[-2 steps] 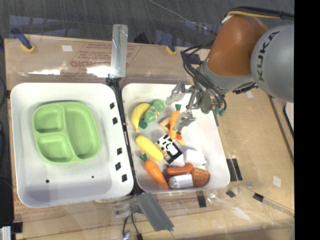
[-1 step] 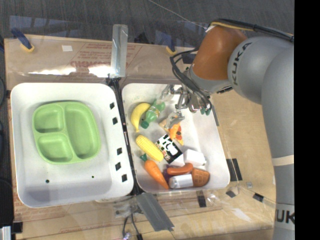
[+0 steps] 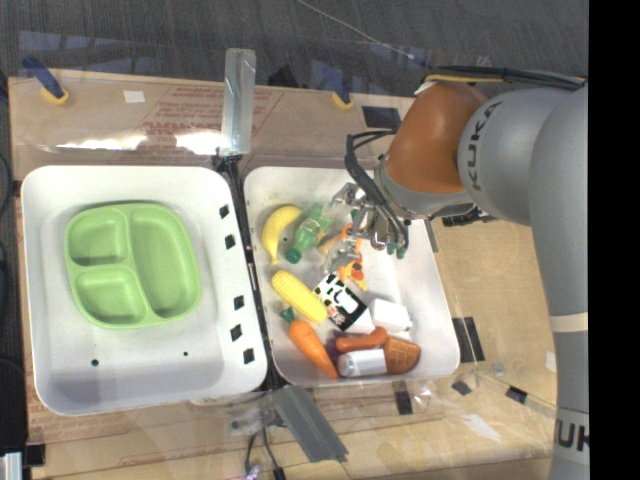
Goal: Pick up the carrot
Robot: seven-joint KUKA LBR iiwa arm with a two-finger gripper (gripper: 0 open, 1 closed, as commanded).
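Observation:
The carrot (image 3: pixel 311 347) is orange with a small green stub at its upper left end. It lies slanted near the front left of the right bin (image 3: pixel 430 268), just below the corn cob (image 3: pixel 299 296). My gripper (image 3: pixel 362 226) hangs over the upper middle of that bin, well above and right of the carrot, close to the green bottle (image 3: pixel 306 234). Its metal fingers point down and left among the toys. Nothing can be made out between them.
The right bin also holds a banana (image 3: pixel 277 228), a black-and-white block (image 3: pixel 340 300), a white cylinder (image 3: pixel 390 315), a sausage (image 3: pixel 362 341) and a waffle cone (image 3: pixel 402 352). A green divided plate (image 3: pixel 132 263) sits in the left bin (image 3: pixel 40 298).

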